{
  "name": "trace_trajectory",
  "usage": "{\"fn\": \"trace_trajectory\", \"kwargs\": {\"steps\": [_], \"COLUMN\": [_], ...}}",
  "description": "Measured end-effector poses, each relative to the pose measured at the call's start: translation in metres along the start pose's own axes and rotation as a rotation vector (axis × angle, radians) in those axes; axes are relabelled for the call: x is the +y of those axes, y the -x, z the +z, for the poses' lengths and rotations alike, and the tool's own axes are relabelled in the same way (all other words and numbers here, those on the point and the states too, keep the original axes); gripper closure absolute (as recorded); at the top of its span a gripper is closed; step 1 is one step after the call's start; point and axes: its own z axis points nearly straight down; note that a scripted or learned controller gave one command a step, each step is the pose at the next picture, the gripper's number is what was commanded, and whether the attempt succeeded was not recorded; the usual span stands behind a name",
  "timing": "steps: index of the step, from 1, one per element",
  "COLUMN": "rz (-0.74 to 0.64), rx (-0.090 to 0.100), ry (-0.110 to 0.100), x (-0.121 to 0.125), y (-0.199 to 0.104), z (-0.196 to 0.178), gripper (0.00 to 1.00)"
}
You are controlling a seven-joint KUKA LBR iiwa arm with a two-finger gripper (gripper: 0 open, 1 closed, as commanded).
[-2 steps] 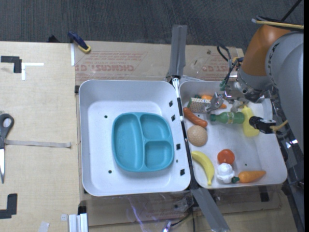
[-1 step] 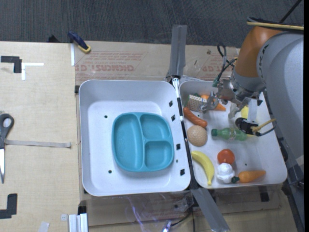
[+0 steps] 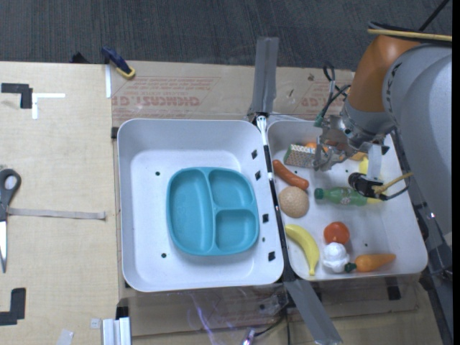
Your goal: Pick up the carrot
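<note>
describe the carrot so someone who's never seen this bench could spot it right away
Look in the right bin, at its near right corner. The carrot lies flat there, beside a white item and below a tomato. It is the long, tapered orange thing with a dark green end, unlike the round tomato and the curved yellow banana.

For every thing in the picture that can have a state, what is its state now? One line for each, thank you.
carrot: lying flat at the near edge of the right bin, not grasped.
end effector: over the far part of the right bin, away from the carrot.
green bottle: lying on its side.
banana: lying flat, unpeeled.
blue tray: upright in the left bin.
scissors: lying on the bench.
</note>
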Motion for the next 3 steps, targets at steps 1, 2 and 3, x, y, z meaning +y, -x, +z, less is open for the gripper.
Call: {"fn": "trace_trajectory", "kwargs": {"steps": [1,2,3], "rz": [0.0,-0.003,-0.003], "rx": [0.0,-0.002,-0.002], "ry": [0.001,0.002,0.001], "x": [0.0002,0.0001,0.0], "y": [0.0,0.0003,0.0002], "z": [-0.0002,-0.01,-0.0099], "gripper": [0.0,1.0,0.0]}}
